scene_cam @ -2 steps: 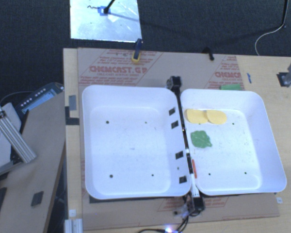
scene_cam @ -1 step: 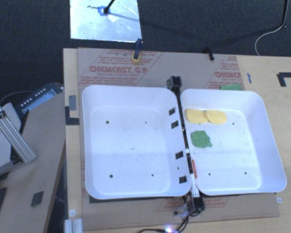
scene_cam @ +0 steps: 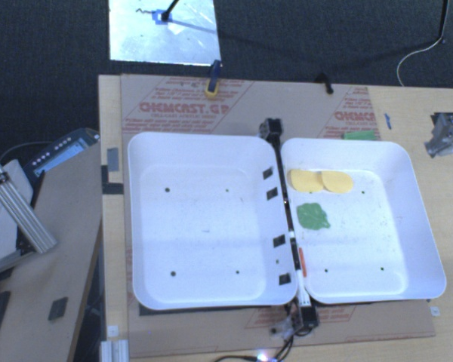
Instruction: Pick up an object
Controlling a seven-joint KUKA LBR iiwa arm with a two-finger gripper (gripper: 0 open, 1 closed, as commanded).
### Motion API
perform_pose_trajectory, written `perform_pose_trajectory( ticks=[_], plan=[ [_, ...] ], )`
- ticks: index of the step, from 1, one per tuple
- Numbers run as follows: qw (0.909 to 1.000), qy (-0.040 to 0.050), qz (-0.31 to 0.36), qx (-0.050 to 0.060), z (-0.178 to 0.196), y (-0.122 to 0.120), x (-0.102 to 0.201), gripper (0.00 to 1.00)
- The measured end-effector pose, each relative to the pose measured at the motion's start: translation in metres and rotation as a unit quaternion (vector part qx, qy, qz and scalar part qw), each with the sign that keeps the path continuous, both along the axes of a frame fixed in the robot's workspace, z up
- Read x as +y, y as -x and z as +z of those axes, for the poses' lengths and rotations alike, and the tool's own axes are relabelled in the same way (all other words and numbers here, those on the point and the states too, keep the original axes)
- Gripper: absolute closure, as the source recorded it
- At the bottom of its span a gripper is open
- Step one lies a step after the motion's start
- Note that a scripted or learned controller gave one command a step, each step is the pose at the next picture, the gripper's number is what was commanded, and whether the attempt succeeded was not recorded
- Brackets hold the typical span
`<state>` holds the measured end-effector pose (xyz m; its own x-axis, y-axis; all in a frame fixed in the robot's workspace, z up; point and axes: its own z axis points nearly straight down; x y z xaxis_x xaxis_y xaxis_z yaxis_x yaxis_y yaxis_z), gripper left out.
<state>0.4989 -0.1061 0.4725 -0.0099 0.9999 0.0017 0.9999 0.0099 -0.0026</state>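
Note:
Two flat yellow round pieces lie side by side in the right bin, near its far left corner: one touches the other. A flat green piece lies just in front of them, close to the bin's left wall. A grey metal part at the view's right edge, beyond the right bin's far right corner, looks like my gripper. It is well apart from all three pieces and has nothing visible in it.
The left bin stands beside the right one, with black clips along their shared rim. A silver plate lies beyond the bench. A yellow and blue clamp sits on the far board edge, and a green tag lies behind the right bin.

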Motion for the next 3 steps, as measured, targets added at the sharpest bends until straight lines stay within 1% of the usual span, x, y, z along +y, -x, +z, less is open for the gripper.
perform_pose_trajectory(
  ticks=[1,2,3],
  plan=[
    [1.0000,0.0013,-0.002,-0.006,0.065,0.013,0.012,1.00],
    [0.9999,0.0030,-0.010,-0.001,0.030,0.014,-0.107,1.00],
    [1.0000,-0.0003,-0.001,0.001,-0.058,0.000,-0.047,1.00]
  ],
)
